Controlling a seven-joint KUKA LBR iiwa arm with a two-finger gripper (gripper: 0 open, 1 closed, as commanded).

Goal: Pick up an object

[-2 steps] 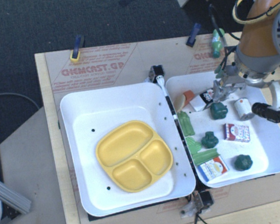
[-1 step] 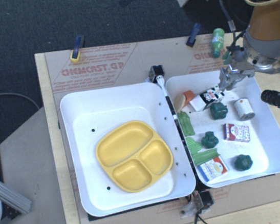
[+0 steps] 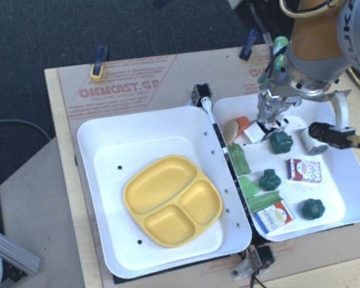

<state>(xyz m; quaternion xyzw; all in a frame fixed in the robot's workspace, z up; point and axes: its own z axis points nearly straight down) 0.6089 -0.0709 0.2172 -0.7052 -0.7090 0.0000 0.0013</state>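
My gripper hangs low over the back of the right bin, just above and left of a dark green lump. An orange and white piece lies to its left, close to the fingers. Nothing shows between the fingers. Further forward in the same bin lie a second green lump, a third, a red and white carton, a small colourful box and light green strips along the left wall.
The left bin holds a yellow divided plate. A black clip sits at the back where the two bins meet. The arm comes in from the upper right over the right bin's back corner.
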